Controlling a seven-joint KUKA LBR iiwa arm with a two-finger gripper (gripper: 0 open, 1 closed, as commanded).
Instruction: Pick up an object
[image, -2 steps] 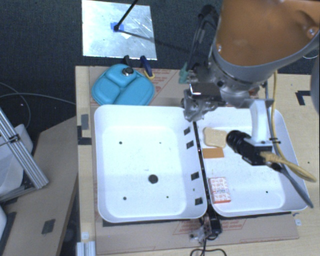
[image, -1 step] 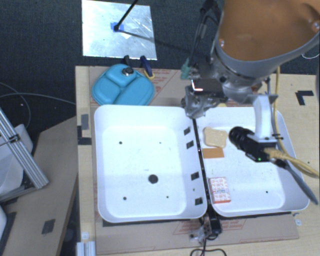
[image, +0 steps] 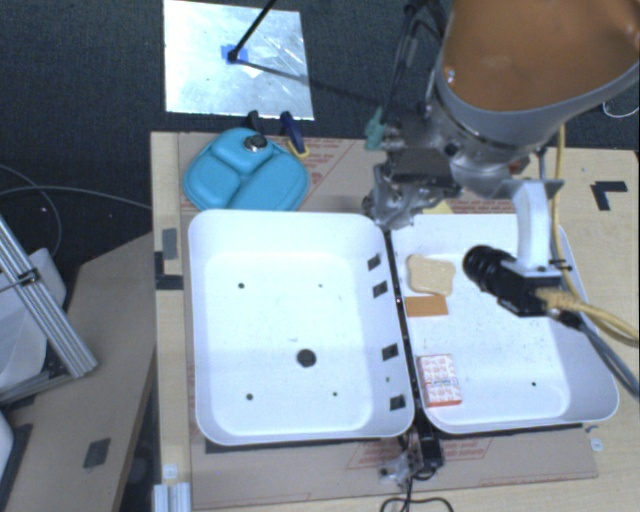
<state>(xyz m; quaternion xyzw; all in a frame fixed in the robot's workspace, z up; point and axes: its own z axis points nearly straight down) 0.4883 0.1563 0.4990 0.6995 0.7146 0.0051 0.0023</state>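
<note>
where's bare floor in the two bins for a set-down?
The left white bin is bare apart from one small dark disc. The right white bin is crowded at its left side: beige bread-like piece, orange-brown flat tile, red-printed small packet. Its lower right floor is bare.

— From my console both bins (image: 290, 330) look like smooth white plastic, slightly glossy. Agree?

— Yes. At twelve o'clock I see a glossy blue plastic tray (image: 245, 172), and beyond it a crinkled, shiny foil sheet (image: 238, 55).

— The surface (image: 335, 165) under the bins reads as matt brown cardboard to me.

— And the tan piece (image: 431, 274) looks spongy, matt.
</note>
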